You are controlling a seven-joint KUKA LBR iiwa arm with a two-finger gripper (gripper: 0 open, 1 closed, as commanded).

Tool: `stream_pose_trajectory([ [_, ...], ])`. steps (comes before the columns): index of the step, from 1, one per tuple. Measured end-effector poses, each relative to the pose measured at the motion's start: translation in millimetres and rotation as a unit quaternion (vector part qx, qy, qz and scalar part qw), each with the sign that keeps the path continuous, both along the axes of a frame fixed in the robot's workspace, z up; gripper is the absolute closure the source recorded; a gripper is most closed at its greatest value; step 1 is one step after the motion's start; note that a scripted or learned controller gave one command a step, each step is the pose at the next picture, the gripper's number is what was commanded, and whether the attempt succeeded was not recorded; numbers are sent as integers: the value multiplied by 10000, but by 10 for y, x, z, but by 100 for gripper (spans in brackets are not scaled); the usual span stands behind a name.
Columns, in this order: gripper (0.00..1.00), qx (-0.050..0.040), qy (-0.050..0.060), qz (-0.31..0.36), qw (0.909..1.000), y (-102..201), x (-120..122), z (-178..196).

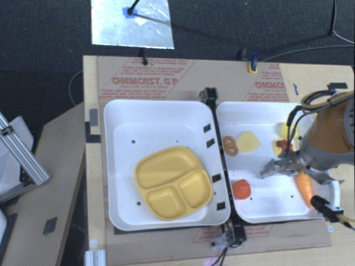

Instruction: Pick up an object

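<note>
The right bin (260, 108) holds a red-orange tomato-like piece (241, 189) near its front left corner. A brown pretzel (230, 146) and a pale yellow chip (248, 141) lie further back. An orange carrot (305, 187) rests at the right, beside the arm. A yellow and red piece (282, 140) is partly hidden behind the wrist. My gripper (270, 169) hangs low over the bin floor, to the right of the tomato and left of the carrot, touching neither. I see nothing in it.
The left bin (155, 107) carries a yellow divided tray (173, 182). A black divider with clips (217, 148) runs between the bins. The arm's bulky wrist (327, 143) covers the right bin's right side. A foil sheet (132, 15) lies behind the bench.
</note>
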State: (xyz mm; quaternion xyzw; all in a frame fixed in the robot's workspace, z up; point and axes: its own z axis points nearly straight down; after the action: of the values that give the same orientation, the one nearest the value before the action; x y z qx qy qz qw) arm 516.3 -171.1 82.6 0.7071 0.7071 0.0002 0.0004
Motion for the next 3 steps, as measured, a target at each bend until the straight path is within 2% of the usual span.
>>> stream_pose_trajectory([
  [1,100,8,-15,12,10000,7,16,139],
  [3,100,-8,-24,24,10000,-80,88,1154],
])
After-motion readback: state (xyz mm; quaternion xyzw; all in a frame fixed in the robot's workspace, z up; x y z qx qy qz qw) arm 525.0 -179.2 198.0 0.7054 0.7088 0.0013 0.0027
